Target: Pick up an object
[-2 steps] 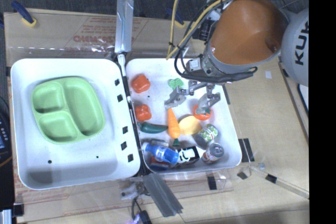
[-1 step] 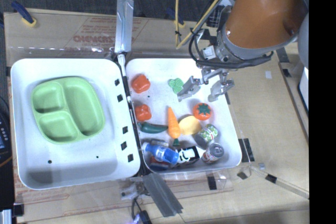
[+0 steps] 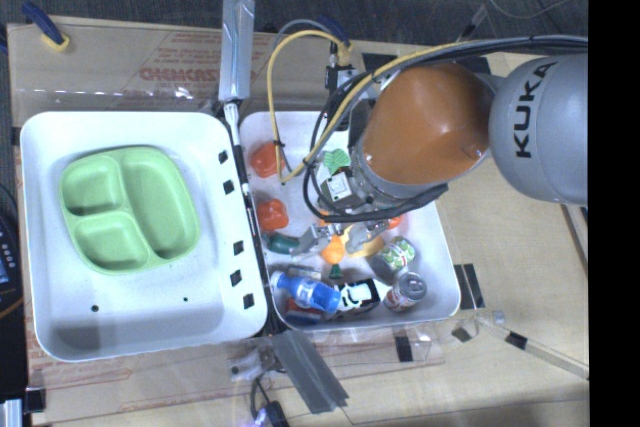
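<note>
My gripper [image 3: 338, 237] reaches down into the right bin [image 3: 440, 260], mostly hidden under the orange wrist band and the cables. Its tip sits among the clutter, right by a small orange piece [image 3: 333, 252] and a yellow item [image 3: 366, 240]. Around it lie a red-orange object [image 3: 264, 158], an orange object [image 3: 271, 212], a teal piece [image 3: 283, 241], a blue bottle [image 3: 308, 295], a black-and-white item [image 3: 357, 295], a green can [image 3: 396, 255] and a grey can [image 3: 408, 290]. A green piece [image 3: 337, 158] shows beside the wrist.
The left bin [image 3: 50, 315] holds a green divided plate [image 3: 128, 207]. A metal bar [image 3: 236, 45] stands at the back where the bins meet. Yellow and black cables [image 3: 290, 45] loop over the right bin's back edge. The arm's grey body [image 3: 545, 130] covers the right side.
</note>
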`<state>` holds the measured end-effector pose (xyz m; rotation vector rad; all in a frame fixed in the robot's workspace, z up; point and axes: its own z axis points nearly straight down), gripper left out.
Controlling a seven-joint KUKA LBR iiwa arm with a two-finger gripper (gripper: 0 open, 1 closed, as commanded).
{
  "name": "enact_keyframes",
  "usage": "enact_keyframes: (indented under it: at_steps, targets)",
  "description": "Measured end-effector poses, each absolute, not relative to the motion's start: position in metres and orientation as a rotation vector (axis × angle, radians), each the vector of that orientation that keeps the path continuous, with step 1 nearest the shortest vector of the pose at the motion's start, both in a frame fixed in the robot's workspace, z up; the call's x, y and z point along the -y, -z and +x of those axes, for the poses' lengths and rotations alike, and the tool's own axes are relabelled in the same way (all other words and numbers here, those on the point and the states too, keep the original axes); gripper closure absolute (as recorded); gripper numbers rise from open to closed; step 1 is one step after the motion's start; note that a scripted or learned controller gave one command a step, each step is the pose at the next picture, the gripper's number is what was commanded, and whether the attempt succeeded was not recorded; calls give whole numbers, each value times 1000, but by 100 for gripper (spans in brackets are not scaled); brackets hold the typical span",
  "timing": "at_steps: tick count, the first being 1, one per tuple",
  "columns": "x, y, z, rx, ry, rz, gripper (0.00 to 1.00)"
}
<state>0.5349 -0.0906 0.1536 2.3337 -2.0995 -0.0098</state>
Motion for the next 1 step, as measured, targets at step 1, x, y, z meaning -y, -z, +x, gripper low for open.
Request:
enact_keyframes:
  at_steps: [1]
  targets:
    - [89, -173, 566, 1726, 0, 2627, 0]
